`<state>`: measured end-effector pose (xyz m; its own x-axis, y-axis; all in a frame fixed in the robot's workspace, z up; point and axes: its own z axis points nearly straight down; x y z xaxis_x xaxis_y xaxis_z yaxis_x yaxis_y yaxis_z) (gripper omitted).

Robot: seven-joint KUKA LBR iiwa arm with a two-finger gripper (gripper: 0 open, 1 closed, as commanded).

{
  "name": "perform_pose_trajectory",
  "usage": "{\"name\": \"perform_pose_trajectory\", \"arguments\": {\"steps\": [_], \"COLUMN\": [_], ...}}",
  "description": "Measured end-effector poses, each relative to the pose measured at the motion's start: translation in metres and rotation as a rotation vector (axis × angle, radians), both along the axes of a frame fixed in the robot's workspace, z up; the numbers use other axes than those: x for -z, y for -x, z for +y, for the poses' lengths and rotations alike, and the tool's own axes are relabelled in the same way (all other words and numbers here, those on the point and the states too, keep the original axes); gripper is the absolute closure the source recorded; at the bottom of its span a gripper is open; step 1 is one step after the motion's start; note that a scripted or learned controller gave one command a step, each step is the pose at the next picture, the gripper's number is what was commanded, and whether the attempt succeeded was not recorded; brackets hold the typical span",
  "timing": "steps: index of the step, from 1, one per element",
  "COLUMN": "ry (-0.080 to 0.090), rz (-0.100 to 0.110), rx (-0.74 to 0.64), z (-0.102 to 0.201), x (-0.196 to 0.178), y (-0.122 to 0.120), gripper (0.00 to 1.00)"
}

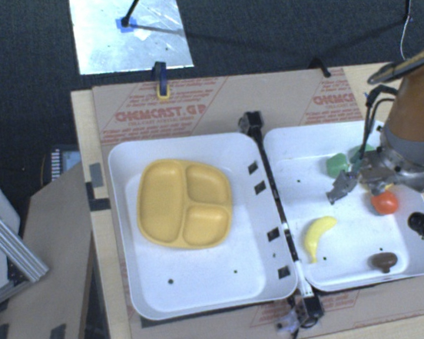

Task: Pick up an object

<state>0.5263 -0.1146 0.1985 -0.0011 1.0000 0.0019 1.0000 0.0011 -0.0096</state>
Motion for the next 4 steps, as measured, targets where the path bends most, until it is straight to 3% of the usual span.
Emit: {"name": "perform_pose_trajectory", "arguments": {"steps": [1, 4], "ry": [0.002, 0.001], "rz": [-0.011, -0.007], "rx": [-0.002, 0.001], "z": [0.000, 0.008], "x": [-0.005, 0.116], "y": [-0.003, -0.007], "gripper": [0.00, 0.00]}}
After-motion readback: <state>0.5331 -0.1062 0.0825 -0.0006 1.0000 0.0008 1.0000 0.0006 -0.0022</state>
